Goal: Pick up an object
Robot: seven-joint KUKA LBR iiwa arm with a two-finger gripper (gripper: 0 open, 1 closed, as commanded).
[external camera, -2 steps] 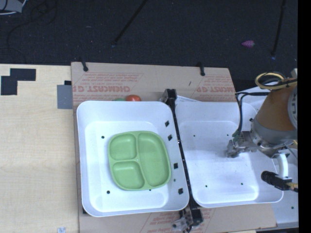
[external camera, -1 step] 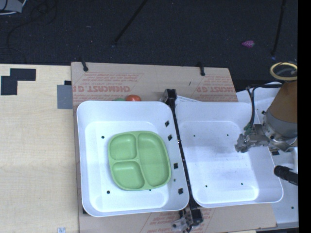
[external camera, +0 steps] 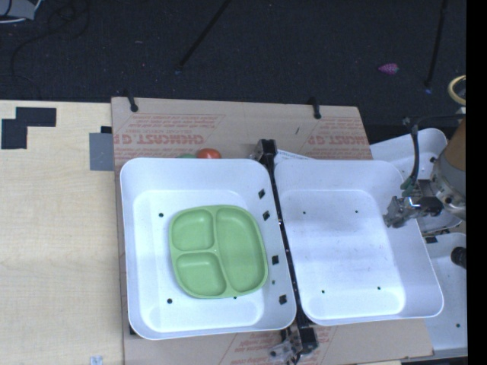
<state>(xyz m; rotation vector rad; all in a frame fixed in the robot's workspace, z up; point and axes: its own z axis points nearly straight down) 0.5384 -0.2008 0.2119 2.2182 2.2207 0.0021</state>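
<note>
Green three-compartment plate [external camera: 218, 251] lies flat in the left bin [external camera: 144, 185]. Pincer [external camera: 397, 211] sits at the right rim of the right bin [external camera: 415, 295], well apart from the plate. Finger spread: cannot tell. Small red-orange object [external camera: 208, 154] rests behind the left bin.

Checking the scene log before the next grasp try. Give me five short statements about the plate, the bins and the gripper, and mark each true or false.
1. The green plate lies in the left bin. True.
2. The plate has three compartments. True.
3. The gripper hangs over the left bin. False: it is at the right bin's right edge.
4. The plate stands on its edge. False: it lies flat on the bin floor.
5. An orange-red thing sits behind the left bin's far rim, outside the bin. True.
</note>
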